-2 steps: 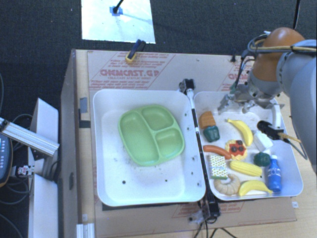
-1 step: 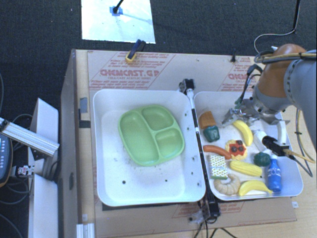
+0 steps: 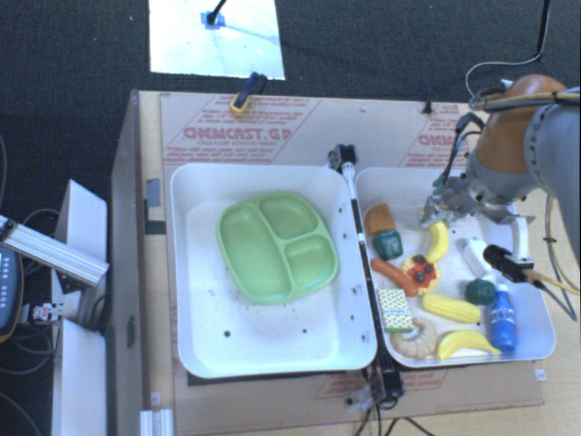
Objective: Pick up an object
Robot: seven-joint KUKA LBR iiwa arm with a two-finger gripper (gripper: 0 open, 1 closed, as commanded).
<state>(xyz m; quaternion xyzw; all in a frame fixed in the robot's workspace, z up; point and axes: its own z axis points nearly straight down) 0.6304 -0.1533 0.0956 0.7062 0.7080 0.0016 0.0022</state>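
My gripper (image 3: 435, 213) hangs low over the far part of the right bin (image 3: 543, 334), open, with nothing seen between its fingers. Just in front of it lies a small yellow banana (image 3: 438, 242), its far tip close to the fingertips. Around it in the same bin are a brown bread piece (image 3: 379, 216), a teal block (image 3: 388, 243), an orange carrot (image 3: 392, 275), a red and yellow toy (image 3: 420, 271), a white tube (image 3: 473, 256), a dark green ball (image 3: 480, 291) and a blue bottle (image 3: 502, 321).
The left bin (image 3: 209, 334) holds a green divided plate (image 3: 277, 248). Near the right bin's front lie a yellow corn cob (image 3: 451, 309), a second banana (image 3: 463, 341), a tan pastry (image 3: 418, 339) and a checkered packet (image 3: 394, 307). A divider rail (image 3: 359, 243) separates the bins.
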